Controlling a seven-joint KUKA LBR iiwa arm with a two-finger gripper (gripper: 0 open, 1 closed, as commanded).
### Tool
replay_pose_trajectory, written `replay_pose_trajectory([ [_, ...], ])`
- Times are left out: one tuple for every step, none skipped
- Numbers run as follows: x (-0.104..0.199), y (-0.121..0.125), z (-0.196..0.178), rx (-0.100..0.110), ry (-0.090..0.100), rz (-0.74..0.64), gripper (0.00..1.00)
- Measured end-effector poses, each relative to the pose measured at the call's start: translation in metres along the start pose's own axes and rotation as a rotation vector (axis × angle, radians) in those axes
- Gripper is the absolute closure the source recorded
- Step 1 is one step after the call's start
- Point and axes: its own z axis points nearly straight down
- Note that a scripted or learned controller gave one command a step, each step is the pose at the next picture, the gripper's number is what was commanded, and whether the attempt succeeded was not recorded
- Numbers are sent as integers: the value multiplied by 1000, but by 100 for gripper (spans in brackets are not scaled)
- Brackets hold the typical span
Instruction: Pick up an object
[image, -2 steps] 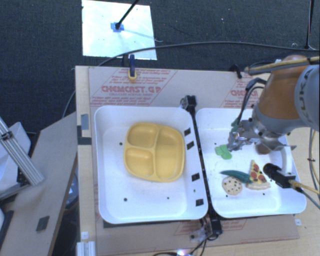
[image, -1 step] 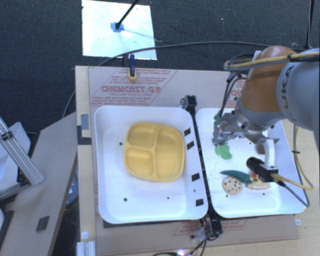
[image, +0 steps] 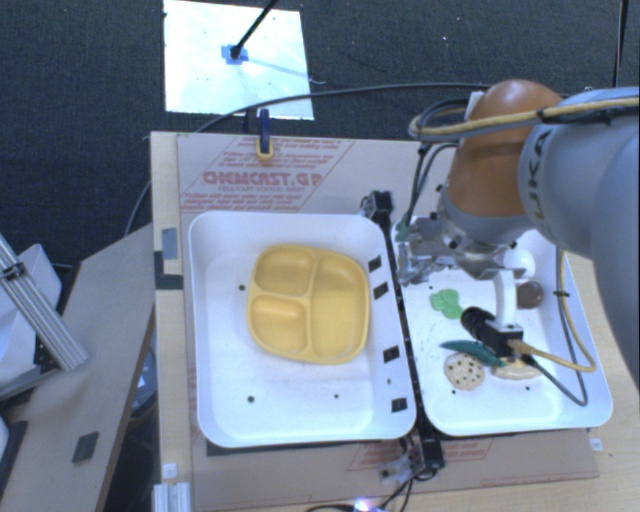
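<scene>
My gripper (image: 418, 262) hangs low over the far-left part of the right bin (image: 585, 400), close to the divider between the bins. Just in front of it lies a small green piece (image: 445, 300). Nearer the front of that bin rest a round speckled cookie (image: 464, 373), a dark green leaf-like piece (image: 466, 349) and a pale tan flat piece (image: 516, 371). A brown ball (image: 530, 293) and a white upright piece (image: 505, 288) sit to the right, under the arm. Nothing shows in the gripper's grasp.
The left bin (image: 215, 400) holds a yellow divided plate (image: 308, 303) at its middle. A row of black clips (image: 390, 325) runs along the seam between the bins. The grey arm with its orange band (image: 500, 150) covers the far right of the right bin.
</scene>
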Motion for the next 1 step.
replay_pose_trajectory([
  [58,1,-8,1,0,-1,100],
])
